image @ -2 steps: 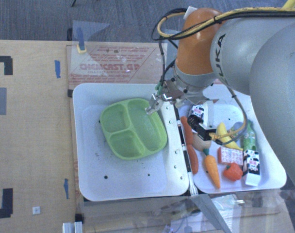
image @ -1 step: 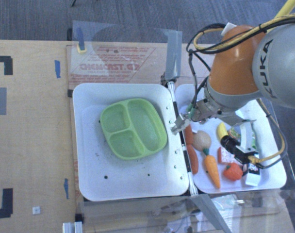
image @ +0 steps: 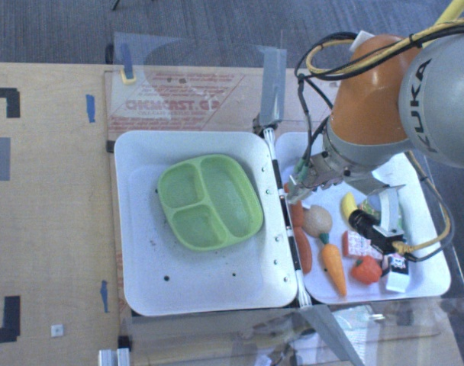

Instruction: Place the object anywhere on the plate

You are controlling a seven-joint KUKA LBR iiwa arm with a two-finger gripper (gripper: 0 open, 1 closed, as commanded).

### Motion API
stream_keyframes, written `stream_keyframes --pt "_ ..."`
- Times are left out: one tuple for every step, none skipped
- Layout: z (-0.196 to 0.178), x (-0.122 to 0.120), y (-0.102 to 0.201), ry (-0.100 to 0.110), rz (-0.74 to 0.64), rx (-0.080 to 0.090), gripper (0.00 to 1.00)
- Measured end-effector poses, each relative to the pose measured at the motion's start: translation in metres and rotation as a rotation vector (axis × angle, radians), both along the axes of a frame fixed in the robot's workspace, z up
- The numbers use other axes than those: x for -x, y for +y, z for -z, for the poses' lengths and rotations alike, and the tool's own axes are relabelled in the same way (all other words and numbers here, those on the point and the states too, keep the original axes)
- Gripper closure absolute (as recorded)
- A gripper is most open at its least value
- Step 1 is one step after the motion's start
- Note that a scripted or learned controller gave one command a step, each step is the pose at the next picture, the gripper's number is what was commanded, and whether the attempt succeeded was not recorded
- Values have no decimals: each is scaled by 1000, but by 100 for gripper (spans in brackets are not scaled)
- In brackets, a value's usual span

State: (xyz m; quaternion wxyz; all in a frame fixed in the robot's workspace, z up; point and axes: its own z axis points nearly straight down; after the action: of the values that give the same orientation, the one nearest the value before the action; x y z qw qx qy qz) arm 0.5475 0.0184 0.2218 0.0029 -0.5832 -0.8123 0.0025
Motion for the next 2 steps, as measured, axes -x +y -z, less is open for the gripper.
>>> stream_keyframes --pt "40 -26 53 -2 -219 -2 100" --pt "40 -26 52 -3 -219 -2 0"
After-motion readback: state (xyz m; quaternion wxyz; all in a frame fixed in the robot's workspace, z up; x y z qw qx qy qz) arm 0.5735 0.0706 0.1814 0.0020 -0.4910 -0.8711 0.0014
